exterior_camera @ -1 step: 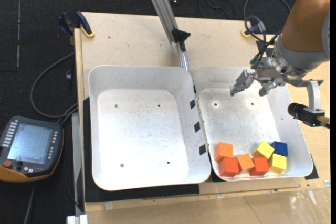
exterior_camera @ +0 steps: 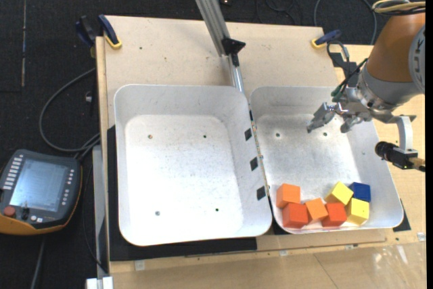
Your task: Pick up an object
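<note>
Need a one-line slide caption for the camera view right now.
Gripper poised over the right bin's far half, apart from the orange, yellow and blue blocks clustered at its near edge.

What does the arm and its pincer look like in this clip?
The arm has a broad orange band above a grey wrist section. A yellowish cable loops over its top. The pincer is small, grey metal, with thin fingers and dark fittings beside it.

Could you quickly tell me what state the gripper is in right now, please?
Gripper: open, holding nothing, poised above the right bin, apart from the blocks.
</note>
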### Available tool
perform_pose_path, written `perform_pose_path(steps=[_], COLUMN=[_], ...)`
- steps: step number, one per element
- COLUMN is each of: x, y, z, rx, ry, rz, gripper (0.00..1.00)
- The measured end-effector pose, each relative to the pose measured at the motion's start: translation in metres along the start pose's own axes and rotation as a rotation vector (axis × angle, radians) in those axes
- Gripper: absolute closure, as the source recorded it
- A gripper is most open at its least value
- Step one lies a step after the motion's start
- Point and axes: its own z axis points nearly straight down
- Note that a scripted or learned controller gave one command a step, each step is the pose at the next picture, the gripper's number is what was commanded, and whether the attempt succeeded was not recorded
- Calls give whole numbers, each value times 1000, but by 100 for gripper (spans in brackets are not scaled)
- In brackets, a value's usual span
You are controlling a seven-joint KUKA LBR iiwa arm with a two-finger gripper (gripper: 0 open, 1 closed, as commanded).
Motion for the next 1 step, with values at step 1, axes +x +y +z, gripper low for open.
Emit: perform_pose_path(steps=[1], x=[-24], y=[-43], z=[79], rx=[-2], ry=[0], rz=[0], gripper=[0])
